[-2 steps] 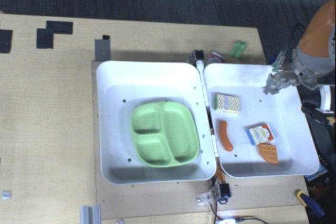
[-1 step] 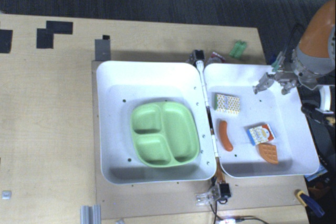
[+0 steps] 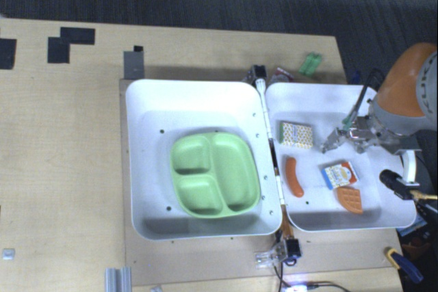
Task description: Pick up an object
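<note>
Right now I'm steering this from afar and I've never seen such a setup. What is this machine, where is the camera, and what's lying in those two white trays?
The picture comes from one fixed camera above the bench, looking down at a slant. The machine is a grey robot arm with an orange band, reaching in from the right. Its gripper hangs over the right bin; nothing is visibly between its fingers, and I cannot tell how they stand.

Two shallow white bins sit side by side. The left bin holds a green divided plate. The right bin holds four small things: a patterned box, a red sausage, a blue and white packet and an orange waffle-like piece. A small green item lies on the bench behind the bins.
</note>
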Controlling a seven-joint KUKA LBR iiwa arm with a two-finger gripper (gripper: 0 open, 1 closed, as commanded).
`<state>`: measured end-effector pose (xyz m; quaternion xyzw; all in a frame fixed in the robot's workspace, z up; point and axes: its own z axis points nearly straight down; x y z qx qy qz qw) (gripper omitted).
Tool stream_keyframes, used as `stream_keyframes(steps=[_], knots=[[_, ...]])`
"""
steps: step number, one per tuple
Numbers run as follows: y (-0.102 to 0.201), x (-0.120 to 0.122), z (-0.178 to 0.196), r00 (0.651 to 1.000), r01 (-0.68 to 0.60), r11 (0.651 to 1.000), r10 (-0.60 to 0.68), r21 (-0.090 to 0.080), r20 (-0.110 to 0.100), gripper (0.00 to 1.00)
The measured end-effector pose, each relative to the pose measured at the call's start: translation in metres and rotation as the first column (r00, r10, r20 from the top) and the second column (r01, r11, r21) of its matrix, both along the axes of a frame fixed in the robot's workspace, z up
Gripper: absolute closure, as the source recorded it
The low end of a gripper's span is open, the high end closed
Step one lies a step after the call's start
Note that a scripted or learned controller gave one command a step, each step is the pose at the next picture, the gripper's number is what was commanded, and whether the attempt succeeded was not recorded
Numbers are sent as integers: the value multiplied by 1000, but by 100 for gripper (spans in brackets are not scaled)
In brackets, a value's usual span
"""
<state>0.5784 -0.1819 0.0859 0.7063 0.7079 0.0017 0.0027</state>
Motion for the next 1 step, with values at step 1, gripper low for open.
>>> stream_keyframes(steps=[1], knots=[[64,-59,1,1000,-1,1000,1,1,2,0]])
